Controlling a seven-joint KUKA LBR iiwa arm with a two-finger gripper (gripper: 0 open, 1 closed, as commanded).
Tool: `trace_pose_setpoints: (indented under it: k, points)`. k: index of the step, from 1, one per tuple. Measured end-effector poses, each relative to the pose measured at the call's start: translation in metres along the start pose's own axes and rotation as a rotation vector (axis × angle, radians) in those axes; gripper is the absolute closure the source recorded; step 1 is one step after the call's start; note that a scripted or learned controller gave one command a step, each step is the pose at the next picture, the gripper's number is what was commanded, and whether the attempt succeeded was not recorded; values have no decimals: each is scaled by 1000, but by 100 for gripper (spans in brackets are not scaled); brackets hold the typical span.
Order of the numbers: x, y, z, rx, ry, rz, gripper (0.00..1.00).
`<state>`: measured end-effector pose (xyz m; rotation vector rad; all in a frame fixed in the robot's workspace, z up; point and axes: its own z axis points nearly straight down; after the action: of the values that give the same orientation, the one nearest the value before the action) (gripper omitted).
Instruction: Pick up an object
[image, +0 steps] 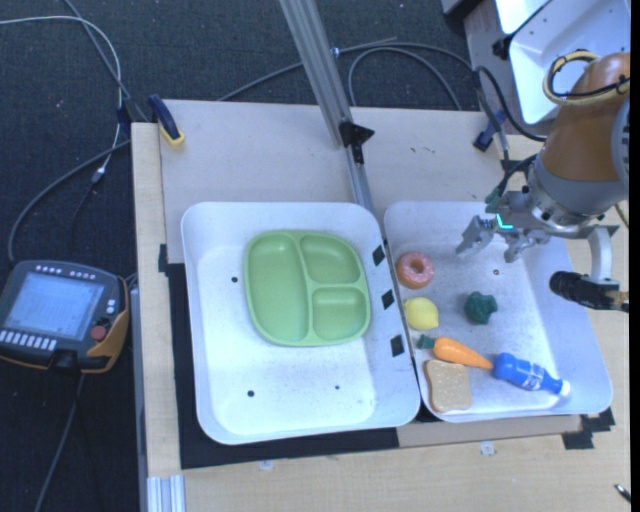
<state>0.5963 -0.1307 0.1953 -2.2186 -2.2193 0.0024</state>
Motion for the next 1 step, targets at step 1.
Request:
trace_pose_setpoints:
  k: [1]
  points:
    - [0, 1, -1, -3, 0, 0, 0]
